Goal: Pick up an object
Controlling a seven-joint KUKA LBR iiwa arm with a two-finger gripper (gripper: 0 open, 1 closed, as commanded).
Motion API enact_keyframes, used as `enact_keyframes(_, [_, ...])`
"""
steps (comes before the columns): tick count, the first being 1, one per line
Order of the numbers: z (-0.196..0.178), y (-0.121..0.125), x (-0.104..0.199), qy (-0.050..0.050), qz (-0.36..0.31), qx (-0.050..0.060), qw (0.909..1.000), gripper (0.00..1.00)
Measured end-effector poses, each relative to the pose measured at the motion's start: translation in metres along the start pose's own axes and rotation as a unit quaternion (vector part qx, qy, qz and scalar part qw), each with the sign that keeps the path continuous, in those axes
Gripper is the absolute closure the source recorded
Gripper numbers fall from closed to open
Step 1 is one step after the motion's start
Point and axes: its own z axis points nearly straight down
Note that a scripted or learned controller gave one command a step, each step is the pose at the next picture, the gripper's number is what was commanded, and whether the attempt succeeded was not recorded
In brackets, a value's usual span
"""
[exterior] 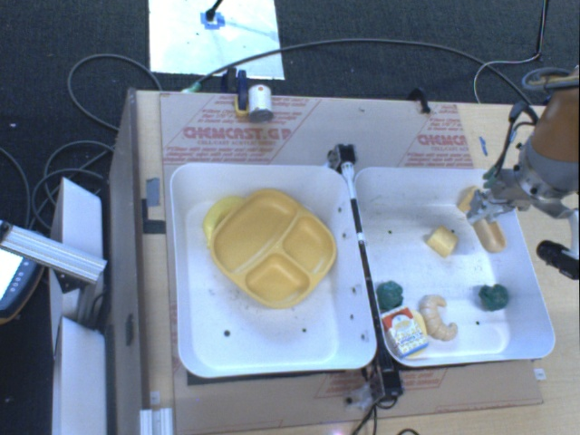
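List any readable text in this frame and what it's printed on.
"CHEMCAST GP", red print on the brown protective sheet under the bins, left of centre; the last letters are faint.
A second red print of the same kind sits at the sheet's right, near; too blurred to read.
The small carton in the right bin carries a red and blue label; too small to read.
Nothing legible on the yellow divided plate.

Lab: cabled bench (299,116), 2 bins (272,356).

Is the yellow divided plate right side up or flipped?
Right side up: the yellow divided plate shows its three sunken compartments facing up, in the left bin.
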Motion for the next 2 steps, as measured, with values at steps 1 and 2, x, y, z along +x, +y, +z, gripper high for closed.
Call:
enact_keyframes(1, [-0.065,0.014,0.052,0.001,-0.001,0.000,1.0000,1.00])
enact_keyframes(2, [-0.087,0.021,0.118,0.001,-0.001,0.000,1.0000,1.00])
